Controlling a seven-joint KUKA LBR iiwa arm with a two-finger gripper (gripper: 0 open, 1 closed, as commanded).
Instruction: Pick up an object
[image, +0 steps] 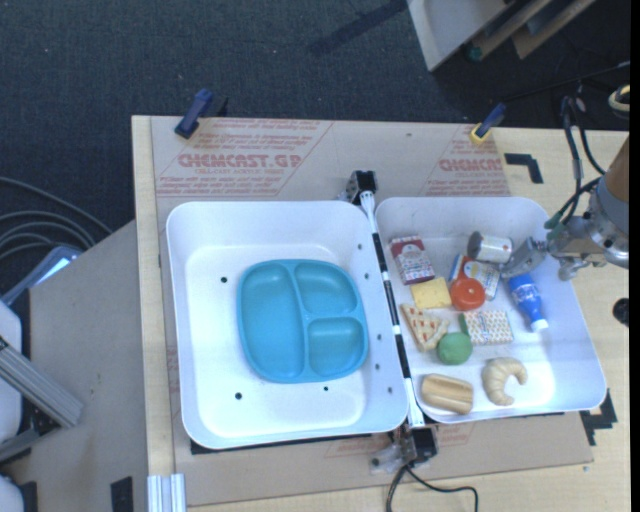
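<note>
The right bin (575, 330) holds several small toy foods. Among them are a red and white box (410, 260), a silver can (490, 245), a yellow cheese wedge (432, 293) and a red tomato (467, 293). Nearer the front lie a pizza slice (423, 326), a green ball (454, 347), a patterned cracker (490, 325), a croissant (505, 380) and a bun (447, 392). A blue and white tube (527, 302) lies by the right wall. My gripper (545, 256) hangs over the bin's upper right, just above the tube and beside the can.
A light blue divided plate (302, 320) lies in the left bin (200, 400). Clamps sit between the bins at the back (362, 184) and front (410, 445). Cables (575, 130) trail at the far right.
</note>
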